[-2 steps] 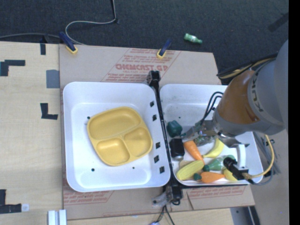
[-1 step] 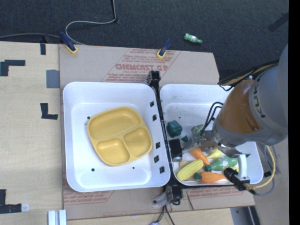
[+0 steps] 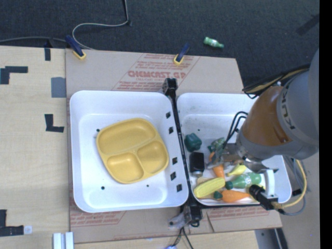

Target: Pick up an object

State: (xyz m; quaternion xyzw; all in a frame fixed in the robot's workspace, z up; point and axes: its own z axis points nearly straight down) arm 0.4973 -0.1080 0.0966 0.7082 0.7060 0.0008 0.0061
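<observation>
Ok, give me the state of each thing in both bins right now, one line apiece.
Yellow tray: lying flat in the left bin, right way up.
Corn cob: on its side in the right bin.
Carrot: on its side by the front wall.
Green bottle: on its side.
Black block: lying flat.
Tool: down among the toys.

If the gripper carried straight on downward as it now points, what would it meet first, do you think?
Probably the pile of toy food in the right bin, likely the small orange piece just below the gripper; depth is unclear from this slanted view.
</observation>
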